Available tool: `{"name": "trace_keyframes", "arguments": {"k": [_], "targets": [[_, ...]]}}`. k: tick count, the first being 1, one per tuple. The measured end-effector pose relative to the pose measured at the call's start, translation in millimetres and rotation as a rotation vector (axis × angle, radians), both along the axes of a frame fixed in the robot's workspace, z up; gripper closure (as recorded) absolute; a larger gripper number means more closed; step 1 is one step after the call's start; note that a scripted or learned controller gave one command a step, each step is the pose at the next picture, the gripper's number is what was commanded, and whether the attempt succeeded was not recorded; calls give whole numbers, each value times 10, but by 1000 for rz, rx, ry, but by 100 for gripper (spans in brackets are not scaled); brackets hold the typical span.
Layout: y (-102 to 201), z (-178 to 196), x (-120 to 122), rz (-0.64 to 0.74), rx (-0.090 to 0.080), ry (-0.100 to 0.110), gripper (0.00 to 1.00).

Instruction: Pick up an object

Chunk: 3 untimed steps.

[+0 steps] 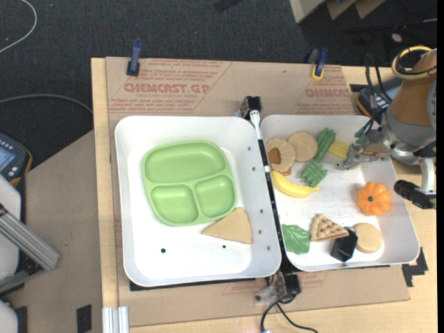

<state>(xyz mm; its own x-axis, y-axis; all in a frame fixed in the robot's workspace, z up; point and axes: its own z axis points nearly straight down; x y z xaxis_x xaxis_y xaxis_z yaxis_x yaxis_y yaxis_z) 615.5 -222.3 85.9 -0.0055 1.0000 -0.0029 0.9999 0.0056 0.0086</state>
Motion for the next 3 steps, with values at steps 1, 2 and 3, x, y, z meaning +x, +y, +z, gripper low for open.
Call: {"name": "trace_keyframes", "arguments": {"k": [1,2,3], "targets": [[59,-7,-43,-5,3,9,100],[125,-9,-114,-5,4,11,100],[203,-10,-266,-6,4,12,100]]}}
